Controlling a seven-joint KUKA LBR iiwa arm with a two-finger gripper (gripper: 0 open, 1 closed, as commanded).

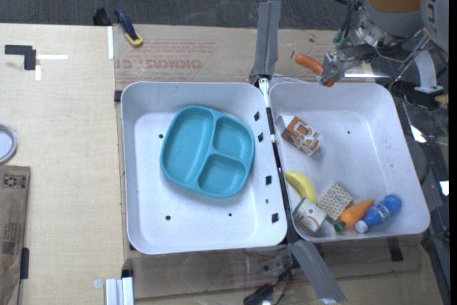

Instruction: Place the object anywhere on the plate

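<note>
My gripper (330, 73), clamped on a small orange carrot (310, 63), hangs above the right white bin (400, 125), apart from the blue sectioned plate (207, 151).

The plate (207, 151) lies in the left bin (143, 225), while right of the plate, in the right bin (371, 118), lie a carton (300, 135), banana (302, 186), carrot (354, 213) and bottle (379, 212).

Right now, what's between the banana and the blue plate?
In the camera view, the adjoining bin walls separate the banana in the right bin from the plate in the left; otherwise bare white floor.
</note>
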